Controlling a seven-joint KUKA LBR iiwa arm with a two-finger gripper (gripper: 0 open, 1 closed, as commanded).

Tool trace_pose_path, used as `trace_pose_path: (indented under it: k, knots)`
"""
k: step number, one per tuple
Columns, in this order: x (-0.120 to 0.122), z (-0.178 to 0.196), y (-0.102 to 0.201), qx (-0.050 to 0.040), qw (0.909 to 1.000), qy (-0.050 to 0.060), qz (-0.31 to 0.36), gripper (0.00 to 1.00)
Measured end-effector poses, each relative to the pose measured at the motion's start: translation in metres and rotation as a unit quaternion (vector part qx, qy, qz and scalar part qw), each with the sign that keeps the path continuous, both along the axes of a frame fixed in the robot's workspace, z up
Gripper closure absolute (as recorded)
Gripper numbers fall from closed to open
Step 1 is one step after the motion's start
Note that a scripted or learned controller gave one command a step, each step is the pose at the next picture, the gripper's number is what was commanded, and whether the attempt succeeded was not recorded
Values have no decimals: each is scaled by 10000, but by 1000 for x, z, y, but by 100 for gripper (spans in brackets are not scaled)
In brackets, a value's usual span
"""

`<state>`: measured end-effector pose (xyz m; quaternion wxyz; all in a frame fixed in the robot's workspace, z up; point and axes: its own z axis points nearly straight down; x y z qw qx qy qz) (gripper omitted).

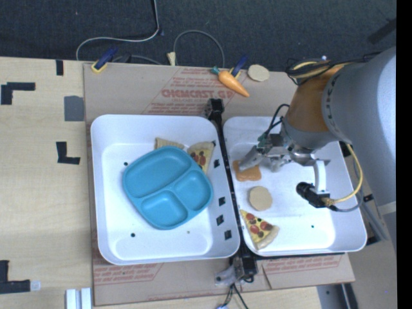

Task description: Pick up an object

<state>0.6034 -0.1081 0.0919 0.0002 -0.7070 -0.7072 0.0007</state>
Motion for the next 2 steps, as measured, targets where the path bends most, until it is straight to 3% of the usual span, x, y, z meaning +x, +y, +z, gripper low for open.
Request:
trace_pose_path:
  k: [1, 2]
  knots:
    - [-66, -5, 10, -14, 10000, -50, -1, 0]
    - [-30, -5, 11, -2, 10000, -16, 3, 0]
